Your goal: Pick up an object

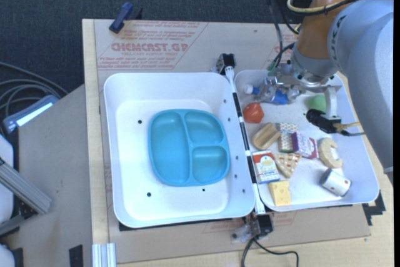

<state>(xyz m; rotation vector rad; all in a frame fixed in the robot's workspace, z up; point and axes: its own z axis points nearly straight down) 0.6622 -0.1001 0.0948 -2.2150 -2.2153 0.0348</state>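
Gripper [279, 92] low over far corner of right bin [365, 181], beside blue item [280, 97]; grip state impossible to tell, nothing visibly held. Candidate objects clustered in that bin: orange-red ball [253, 112], bread roll [265, 135], cheese wedge [280, 192], white cylinder [335, 181]. Left bin [119, 153] reserved for blue divided plate [188, 147], likely drop side. Crowding risks nudging neighbours.

Two bins were set side by side on the tabletop [156, 47]. A divided tray [187, 147] lay in the left bin [125, 197]. Small items were scattered in the right bin [362, 178].
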